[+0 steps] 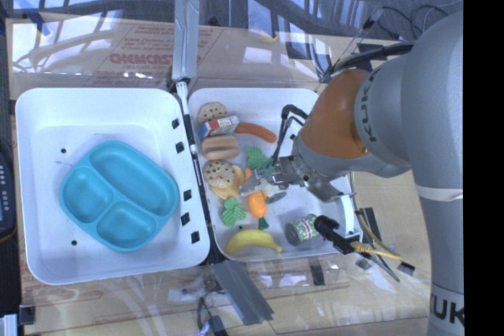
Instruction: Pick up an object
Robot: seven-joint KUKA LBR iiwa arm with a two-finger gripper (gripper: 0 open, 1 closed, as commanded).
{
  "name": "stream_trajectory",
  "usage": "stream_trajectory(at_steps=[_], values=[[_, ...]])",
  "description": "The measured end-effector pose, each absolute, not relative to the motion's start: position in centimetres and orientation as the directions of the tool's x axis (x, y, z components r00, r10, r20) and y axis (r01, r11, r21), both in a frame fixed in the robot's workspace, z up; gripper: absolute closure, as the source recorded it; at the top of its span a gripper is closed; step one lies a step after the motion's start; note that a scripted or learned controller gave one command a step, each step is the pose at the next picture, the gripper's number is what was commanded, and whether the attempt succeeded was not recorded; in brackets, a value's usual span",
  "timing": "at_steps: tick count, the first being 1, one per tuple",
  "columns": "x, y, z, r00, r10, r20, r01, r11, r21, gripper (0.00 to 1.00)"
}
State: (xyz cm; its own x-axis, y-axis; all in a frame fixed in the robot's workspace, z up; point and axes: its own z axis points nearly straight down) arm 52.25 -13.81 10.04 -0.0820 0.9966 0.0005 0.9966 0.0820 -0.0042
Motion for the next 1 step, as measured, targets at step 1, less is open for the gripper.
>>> stream_trajectory(at_steps=[1], values=[[60.75, -10.17, 19.85, 0.140, 0.990, 0.000, 0.990, -0.140, -0.001, 1.00]])
